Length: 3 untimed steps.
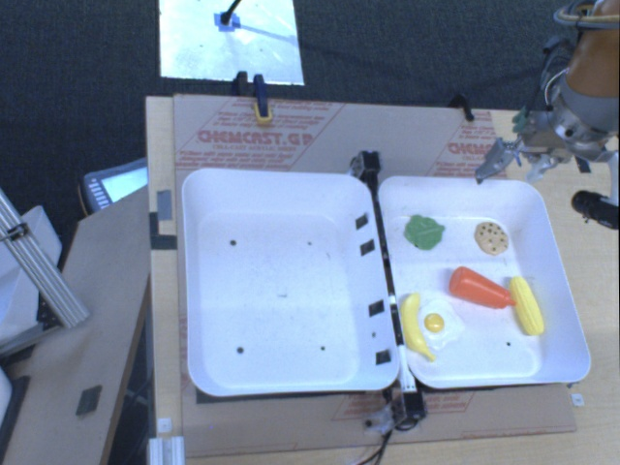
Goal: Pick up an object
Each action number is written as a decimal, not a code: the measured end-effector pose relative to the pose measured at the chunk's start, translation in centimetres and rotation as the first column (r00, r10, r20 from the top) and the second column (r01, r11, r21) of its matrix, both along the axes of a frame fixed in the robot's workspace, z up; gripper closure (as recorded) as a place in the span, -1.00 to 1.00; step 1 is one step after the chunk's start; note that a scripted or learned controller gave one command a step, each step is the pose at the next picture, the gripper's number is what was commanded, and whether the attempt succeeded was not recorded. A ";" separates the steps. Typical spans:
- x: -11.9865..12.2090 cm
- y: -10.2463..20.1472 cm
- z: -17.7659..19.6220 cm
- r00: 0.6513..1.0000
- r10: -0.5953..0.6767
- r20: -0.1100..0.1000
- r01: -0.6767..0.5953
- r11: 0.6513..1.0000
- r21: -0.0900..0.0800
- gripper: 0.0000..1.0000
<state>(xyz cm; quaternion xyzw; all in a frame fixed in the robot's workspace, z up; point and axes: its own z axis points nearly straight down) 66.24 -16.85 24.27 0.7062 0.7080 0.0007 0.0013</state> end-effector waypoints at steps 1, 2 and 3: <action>0.1 0.0 1.2 1.000 0.003 0.004 -0.003 1.000 -0.001 1.00; -6.0 4.5 -1.7 1.000 0.004 -0.008 -0.004 1.000 0.003 1.00; -11.1 7.4 1.5 1.000 0.004 0.000 -0.004 1.000 0.002 1.00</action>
